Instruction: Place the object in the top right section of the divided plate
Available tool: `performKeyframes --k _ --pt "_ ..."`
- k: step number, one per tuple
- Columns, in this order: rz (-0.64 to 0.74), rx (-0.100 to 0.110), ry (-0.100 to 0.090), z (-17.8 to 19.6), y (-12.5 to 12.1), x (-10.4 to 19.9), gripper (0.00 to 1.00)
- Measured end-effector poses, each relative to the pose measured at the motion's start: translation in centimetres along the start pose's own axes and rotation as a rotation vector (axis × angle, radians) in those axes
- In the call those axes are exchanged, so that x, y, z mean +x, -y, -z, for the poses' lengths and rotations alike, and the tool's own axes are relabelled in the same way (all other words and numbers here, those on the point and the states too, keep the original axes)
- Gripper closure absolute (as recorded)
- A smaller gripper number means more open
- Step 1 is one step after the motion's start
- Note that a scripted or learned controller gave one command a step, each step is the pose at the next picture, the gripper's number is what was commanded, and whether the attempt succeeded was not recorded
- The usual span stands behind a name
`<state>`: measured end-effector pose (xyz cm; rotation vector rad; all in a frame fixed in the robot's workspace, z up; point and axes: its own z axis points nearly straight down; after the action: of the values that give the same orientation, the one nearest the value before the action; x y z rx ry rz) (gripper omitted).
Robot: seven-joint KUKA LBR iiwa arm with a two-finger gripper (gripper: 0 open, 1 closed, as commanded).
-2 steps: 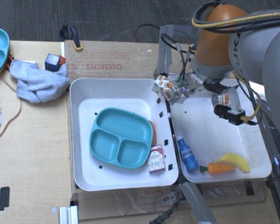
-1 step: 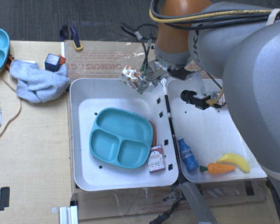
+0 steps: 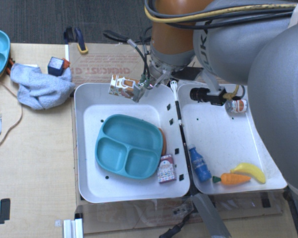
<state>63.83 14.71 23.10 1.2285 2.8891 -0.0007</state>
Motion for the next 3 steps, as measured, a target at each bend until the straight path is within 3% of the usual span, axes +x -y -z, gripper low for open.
performKeyframes --k 1,2,3 --pt "0.332 0.001 -0.002 -1.5 0.6 7.7 1.00" --pt "0.248 0.001 -0.002 0.7 4.2 15.0 1.00" --pt "0.585 0.001 -0.002 0.2 5.9 16.9 1.00"
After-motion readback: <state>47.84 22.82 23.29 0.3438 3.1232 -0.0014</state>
